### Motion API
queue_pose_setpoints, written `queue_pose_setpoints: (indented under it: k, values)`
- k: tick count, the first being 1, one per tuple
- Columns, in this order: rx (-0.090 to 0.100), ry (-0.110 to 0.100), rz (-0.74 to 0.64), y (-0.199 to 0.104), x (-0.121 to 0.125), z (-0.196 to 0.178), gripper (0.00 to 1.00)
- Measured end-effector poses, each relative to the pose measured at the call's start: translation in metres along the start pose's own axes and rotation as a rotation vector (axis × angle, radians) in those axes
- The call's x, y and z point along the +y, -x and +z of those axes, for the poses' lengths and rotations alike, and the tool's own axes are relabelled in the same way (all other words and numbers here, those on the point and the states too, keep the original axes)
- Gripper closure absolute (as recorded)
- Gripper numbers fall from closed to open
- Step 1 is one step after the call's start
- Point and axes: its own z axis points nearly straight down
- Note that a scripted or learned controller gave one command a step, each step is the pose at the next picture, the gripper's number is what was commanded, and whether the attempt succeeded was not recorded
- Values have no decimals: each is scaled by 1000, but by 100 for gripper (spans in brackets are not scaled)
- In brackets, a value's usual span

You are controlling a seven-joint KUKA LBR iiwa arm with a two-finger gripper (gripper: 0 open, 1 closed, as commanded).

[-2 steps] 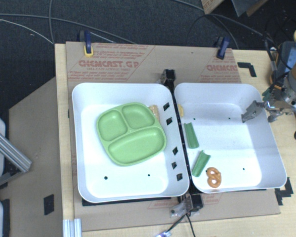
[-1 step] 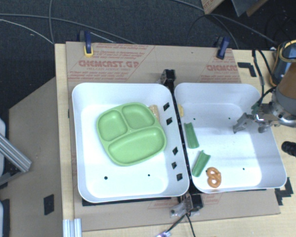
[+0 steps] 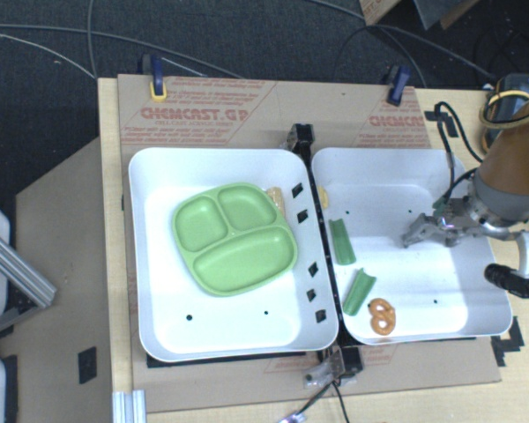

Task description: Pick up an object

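Nothing is picked up yet: the pincer (image 3: pixel 416 234) hangs open and empty at right, well apart from the pretzel (image 3: pixel 382 315).

Blue clamps (image 3: pixel 159 77) on cardboard-topped bench (image 3: pixel 203 108); cables (image 3: pixel 88 33) across dark floor

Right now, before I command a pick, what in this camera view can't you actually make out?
- Tool over the right white bin: too small and blurred to read its state or whether it grips anything.
- Small tan object in the left white bin: partly hidden behind the green divided plastic plate.
- Grey arm: cut off by the right edge.
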Motion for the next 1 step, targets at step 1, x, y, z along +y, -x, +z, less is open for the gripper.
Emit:
queue_pose_setpoints:
  k: [1]
  values:
    - [-5,5,0,2,1,-13,100]
